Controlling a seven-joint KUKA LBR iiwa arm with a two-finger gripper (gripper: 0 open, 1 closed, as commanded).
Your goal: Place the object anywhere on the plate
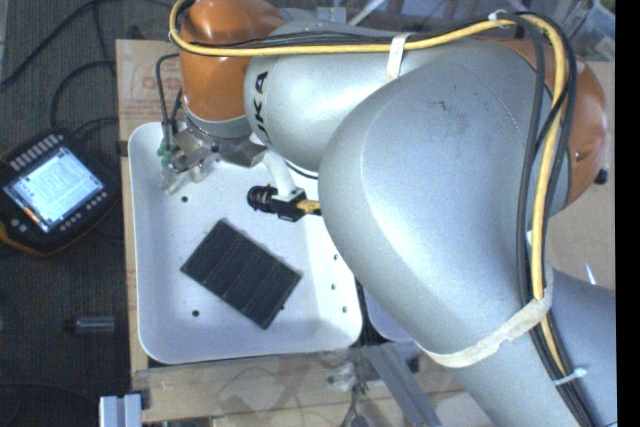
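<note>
**Ana:** So where did the gripper [181, 163] hang?

**Ben:** Low over the bin [155, 320], by its upper left corner as the camera saw it, tipped toward that corner's wall.

**Ana:** Wide or narrow?

**Ben:** That couldn't be told, because the arm [420, 175] crowded it. Nor could anyone tell whether it carried the object.

**Ana:** And the plate [241, 273]?

**Ben:** It was dark and ribbed. It lay flat on the bin's floor toward the lower edge, askew to the walls and well apart from the gripper.

**Ana:** What did the step in hand ask for, then?

**Ben:** Probably a carry across to the plate. A good run would lift clear of the floor first and travel diagonally toward the lower edge. It would centre over the plate's middle rather than a corner, since the ribs might let something small tip off. Then it would come down straight, let go close to the surface, and rise straight so nothing got dragged away.
</note>
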